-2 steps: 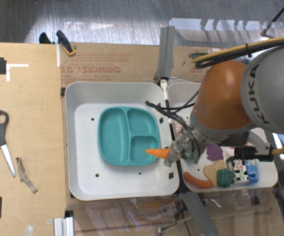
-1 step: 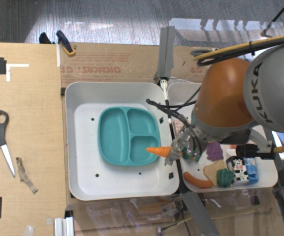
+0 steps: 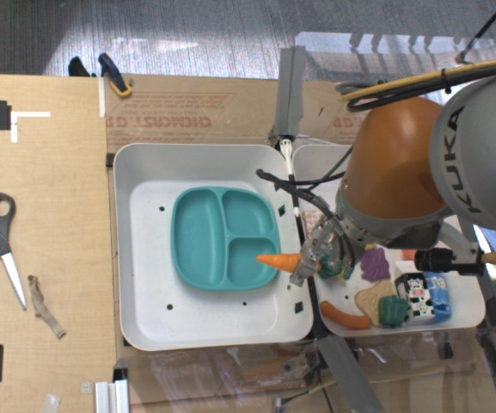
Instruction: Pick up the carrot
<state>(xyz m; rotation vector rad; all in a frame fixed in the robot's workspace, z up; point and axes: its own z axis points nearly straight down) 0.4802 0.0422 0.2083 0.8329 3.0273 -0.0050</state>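
Pale wooden bench (image 3: 50,231) fills the left side, with a pair of scissors (image 3: 0,235) lying on it and a small scrap of strap (image 3: 45,306) a little below them. Brown cardboard (image 3: 187,114) runs along the back behind the two white bins. An orange-handled clamp (image 3: 114,73) sits at the cardboard's far left corner.

In the left bin (image 3: 136,256) lies a teal divided plate (image 3: 226,239) with three compartments. The carrot (image 3: 279,262) hangs over the plate's lower right compartment and right rim, its pointed tip toward the left and its thick end pinched in the gripper (image 3: 309,261). From where I stand the fingers look closed on that thick end, right above the wall between the two bins.

The arm (image 3: 419,162) comes in from the right, its big orange band looming over the right bin (image 3: 471,312), with cables trailing across it.

Down in the right bin I can see a purple bunch of grapes (image 3: 374,265), a slice of toast (image 3: 375,299), a green lump (image 3: 393,311), a red sausage-like piece (image 3: 346,317) and a blue and white carton with black patches (image 3: 426,298). They sit close together, some touching.
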